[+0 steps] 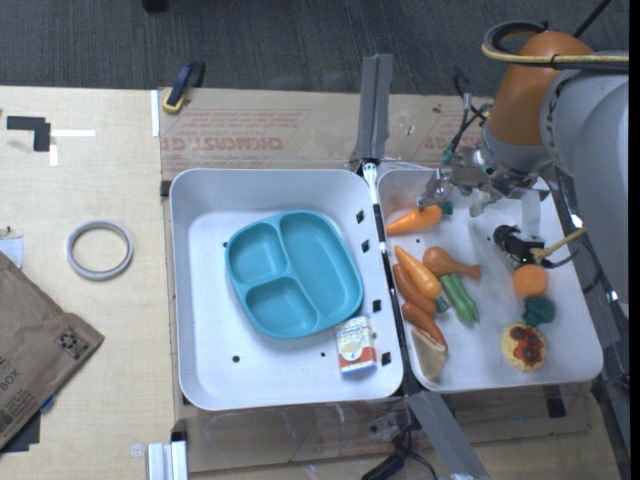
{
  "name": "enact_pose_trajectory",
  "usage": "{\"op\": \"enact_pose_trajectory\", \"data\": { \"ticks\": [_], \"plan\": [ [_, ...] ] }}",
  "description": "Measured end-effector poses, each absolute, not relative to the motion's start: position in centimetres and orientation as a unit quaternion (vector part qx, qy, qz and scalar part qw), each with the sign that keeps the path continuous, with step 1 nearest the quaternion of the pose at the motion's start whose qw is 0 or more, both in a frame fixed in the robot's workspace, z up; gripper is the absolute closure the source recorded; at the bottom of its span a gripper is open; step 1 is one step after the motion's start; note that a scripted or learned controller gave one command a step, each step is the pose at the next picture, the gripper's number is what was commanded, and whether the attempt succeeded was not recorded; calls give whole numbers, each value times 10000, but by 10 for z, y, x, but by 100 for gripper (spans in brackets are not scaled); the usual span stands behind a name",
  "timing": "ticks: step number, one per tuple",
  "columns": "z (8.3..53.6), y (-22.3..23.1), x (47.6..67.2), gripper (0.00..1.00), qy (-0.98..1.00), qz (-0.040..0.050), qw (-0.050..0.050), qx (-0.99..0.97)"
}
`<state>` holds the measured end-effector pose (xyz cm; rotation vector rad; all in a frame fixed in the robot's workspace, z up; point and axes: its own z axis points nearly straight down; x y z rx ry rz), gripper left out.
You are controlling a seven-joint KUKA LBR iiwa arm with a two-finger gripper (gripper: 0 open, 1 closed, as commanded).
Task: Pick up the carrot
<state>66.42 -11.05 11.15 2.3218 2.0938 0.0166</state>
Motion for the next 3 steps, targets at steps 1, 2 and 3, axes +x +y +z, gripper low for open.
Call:
{"op": "enact_pose_trajectory", "data": {
  "ticks": [1,2,3],
  "plan": [
    [93,-94,659,0,6127,-1,1,7903],
    [102,-95,659,100,6128,-2,7,7902],
    [192,-11,659,100,6730,0,5,7396]
  ]
}}
